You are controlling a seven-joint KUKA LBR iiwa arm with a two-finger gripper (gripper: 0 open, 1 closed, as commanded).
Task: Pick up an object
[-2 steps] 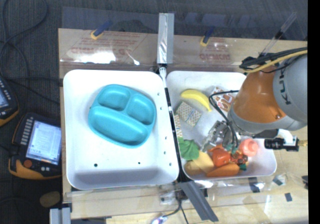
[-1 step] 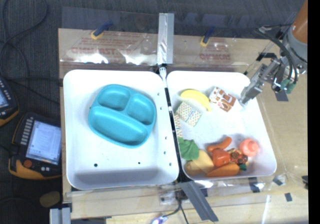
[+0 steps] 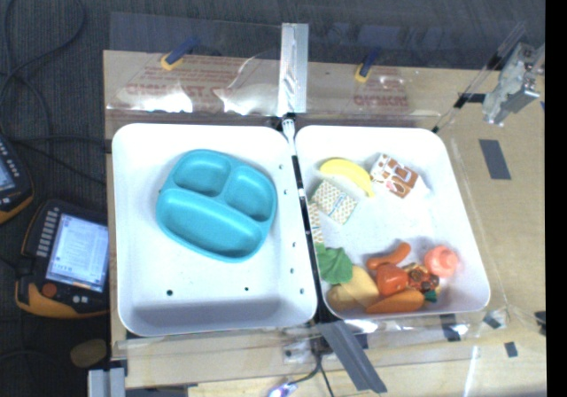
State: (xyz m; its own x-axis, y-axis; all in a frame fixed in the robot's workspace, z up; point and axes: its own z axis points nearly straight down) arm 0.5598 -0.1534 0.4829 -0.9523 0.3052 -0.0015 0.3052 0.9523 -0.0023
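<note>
Crowding the right bin's (image 3: 461, 209) near edge, toys (image 3: 399, 280) leave its centre open.

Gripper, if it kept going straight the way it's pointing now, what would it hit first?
Probably the bare bench just outside the right bin's far corner, not anything inside it. The gripper sits beyond that rim, though depth is hard to judge.
</note>
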